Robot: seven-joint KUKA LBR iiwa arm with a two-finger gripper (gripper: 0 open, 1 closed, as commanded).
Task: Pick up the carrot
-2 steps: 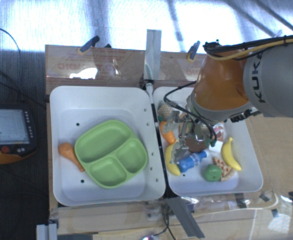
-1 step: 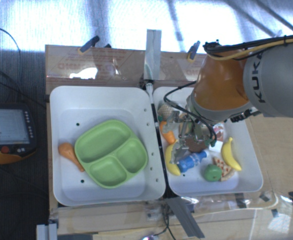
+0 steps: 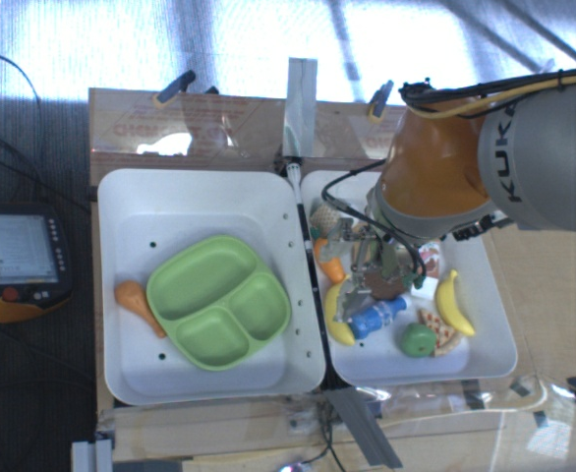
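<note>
Carrot [image 3: 138, 304] lies in the left bin [image 3: 121, 214], at its left side, touching the edge of the green 3-compartment plate [image 3: 219, 301]. Well apart from it, the tool [image 3: 372, 264] hangs low over the right bin [image 3: 489, 347], among a heap of toys: 2 bananas [image 3: 452, 303], a blue bottle [image 3: 374, 318], a green round fruit [image 3: 418, 339] and a pizza slice [image 3: 437, 324]. Whether the tool is open or closed, or has hold of anything, cannot be told from this angle.
</note>
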